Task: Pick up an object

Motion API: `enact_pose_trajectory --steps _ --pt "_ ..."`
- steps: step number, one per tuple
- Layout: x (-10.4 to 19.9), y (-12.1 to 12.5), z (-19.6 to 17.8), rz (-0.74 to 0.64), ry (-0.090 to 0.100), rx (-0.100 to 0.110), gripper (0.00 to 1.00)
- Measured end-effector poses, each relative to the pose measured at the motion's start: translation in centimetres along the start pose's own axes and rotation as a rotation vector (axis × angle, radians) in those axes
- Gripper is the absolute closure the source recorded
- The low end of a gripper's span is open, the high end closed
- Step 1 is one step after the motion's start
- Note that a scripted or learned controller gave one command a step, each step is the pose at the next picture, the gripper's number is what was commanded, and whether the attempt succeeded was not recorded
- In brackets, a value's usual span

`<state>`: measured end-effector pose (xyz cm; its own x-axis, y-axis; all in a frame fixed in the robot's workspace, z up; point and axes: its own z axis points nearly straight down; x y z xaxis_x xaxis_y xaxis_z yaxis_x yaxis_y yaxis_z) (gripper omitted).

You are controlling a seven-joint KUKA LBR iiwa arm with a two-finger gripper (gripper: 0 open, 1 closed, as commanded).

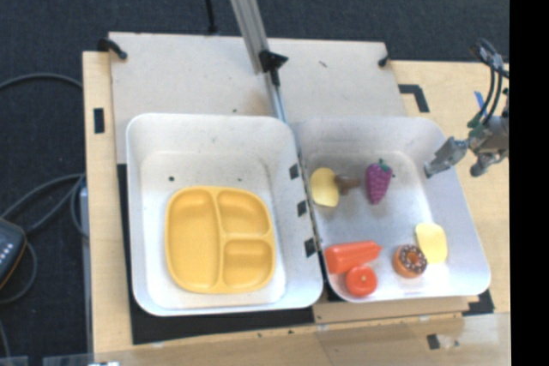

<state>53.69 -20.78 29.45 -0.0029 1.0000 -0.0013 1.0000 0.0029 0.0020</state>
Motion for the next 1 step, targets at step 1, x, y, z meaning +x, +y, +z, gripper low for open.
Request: enact_pose_trajectory --steps 1 --pt "0.01 0.01 0.00 0.000 0.000 0.000 0.00"
